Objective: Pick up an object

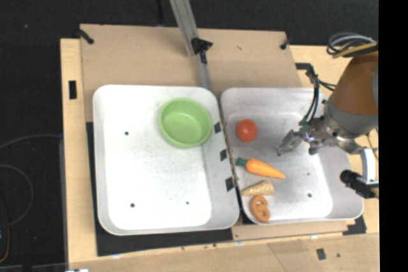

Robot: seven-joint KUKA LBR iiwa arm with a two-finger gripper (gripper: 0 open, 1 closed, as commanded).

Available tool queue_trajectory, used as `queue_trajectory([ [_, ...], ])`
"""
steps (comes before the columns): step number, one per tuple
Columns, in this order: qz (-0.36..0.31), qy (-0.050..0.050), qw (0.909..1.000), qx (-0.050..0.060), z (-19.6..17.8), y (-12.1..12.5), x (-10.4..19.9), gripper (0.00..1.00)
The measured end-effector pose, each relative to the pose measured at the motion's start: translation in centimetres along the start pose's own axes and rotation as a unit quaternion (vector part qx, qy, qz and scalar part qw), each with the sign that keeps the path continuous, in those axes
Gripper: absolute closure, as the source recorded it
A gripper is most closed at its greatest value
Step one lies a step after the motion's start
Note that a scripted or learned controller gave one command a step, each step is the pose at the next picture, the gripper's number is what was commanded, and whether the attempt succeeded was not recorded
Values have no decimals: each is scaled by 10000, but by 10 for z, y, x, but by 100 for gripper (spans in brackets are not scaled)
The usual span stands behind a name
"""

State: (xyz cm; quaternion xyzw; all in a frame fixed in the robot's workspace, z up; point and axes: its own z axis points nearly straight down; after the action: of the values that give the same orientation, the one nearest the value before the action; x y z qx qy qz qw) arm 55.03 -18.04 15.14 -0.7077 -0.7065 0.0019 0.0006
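Camera view: claw small, blurred above right bin, arm cut off.

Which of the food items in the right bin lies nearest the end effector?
The orange carrot with green stem; the round red tomato lies further left of the end effector.

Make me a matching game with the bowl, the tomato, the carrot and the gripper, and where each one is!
Things:
1. green bowl
2. red tomato
3. orange carrot
4. gripper

Places:
A. over the right bin, toward its right side
B. in the left bin, near its top right corner
C. in the right bin, just below the tomato
D. in the right bin, near its left wall, above the carrot

Pairs: 1-B, 2-D, 3-C, 4-A
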Motion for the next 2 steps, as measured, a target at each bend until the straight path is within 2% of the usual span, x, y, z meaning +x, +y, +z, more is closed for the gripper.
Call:
queue_trajectory([
  [1,2,-1,10000,-9,52,0,-1,0],
  [2,29,3,10000,-42,39,1,-2,100],
])
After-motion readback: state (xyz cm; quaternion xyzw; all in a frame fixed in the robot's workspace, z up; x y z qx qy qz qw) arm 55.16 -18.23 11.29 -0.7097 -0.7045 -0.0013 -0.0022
